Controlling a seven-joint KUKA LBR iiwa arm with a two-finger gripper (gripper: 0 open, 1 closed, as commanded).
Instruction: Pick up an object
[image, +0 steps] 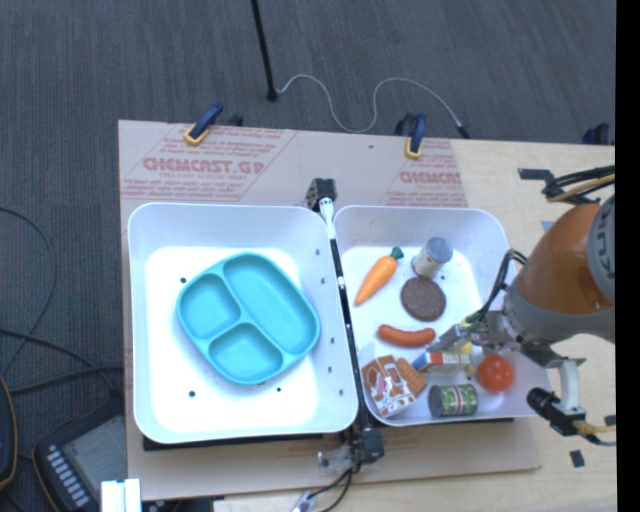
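Several small items in right bin (490, 232). End effector (462, 343) low among them; opening and hold can't tell. Hot dog (407, 336): prob. light, smooth, rolls; pinch across mid-length.

Bench with two white bins side by side

The bench (200, 170) is a pale board printed with red lettering along its twelve o'clock strip, standing over dark grey carpet (60, 100). Directly on it sit the left bin (140, 300), toward nine o'clock, and the right bin (490, 235), toward three o'clock, their inner rims touching down the middle. Two clamps grip the far edge: one (204, 123) at eleven o'clock, the other (414, 136) at one o'clock, both blue with yellow. A small black fitting (321, 189) rests at the twelve o'clock end of the seam between the bins, and another (362, 445) at its six o'clock end.
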